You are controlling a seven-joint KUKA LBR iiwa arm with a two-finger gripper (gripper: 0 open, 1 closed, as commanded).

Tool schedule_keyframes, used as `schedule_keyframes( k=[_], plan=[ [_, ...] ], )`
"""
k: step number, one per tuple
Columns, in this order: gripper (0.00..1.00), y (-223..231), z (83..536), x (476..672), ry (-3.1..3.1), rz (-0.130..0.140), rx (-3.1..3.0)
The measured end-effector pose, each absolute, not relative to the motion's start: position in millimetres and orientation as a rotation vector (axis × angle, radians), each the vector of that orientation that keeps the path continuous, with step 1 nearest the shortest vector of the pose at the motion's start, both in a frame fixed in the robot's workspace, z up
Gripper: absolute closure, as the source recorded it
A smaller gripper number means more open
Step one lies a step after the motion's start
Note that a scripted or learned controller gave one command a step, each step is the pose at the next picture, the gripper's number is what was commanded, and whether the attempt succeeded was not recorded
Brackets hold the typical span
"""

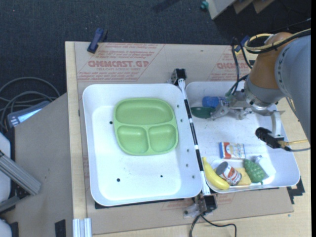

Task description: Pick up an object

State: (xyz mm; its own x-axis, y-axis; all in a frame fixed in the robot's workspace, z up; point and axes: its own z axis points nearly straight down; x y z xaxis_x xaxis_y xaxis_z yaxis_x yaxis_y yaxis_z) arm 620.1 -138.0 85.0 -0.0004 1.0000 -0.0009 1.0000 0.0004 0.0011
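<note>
The worktop (123,63) carries two shallow white bins side by side. The left bin (98,177) holds a light green divided plate (146,125), with one long compartment along its 12 o'clock side and two smaller ones along its 6 o'clock side; the plate lies toward the bin's 12 o'clock half. The arm (276,68), grey with an orange band above the wrist, comes in from 3 o'clock and bends down over the right bin (289,174). Its jaws (213,110) sit low in that bin's 11 o'clock corner, among a blue object (211,101) and a dark green object (200,112); the blue one lies just at 12 o'clock of the jaws and the dark green one at 9 o'clock, close to the bin's left wall. Whether the jaws are apart, together or clamped on either piece cannot be told from this slant, nor whether they touch them. At the bin's 6 o'clock end lies a cluster of things: a yellow banana (214,176) along the left wall, a small red and white can-like item (225,171) just beside it, an orange piece (240,177), and a knobbly green object (255,171) at 3 o'clock of those. A small flat red, white and blue packet (232,150) rests just at 12 o'clock of the cluster. A black cylindrical part (267,137) hangs off the arm's wrist above the bin's right half.
</note>
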Motion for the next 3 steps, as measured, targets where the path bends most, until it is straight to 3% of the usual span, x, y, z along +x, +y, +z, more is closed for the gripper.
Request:
schedule_keyframes(
  k=[1,2,3],
  plan=[
    [0.00,-122.2,105.8,662.8,2.232,-0.022,2.230],
    [0.00,-78.5,185.3,622.1,2.224,0.000,2.221],
    [0.00,-95.2,130.5,666.3,2.220,0.000,2.220]
  ],
)
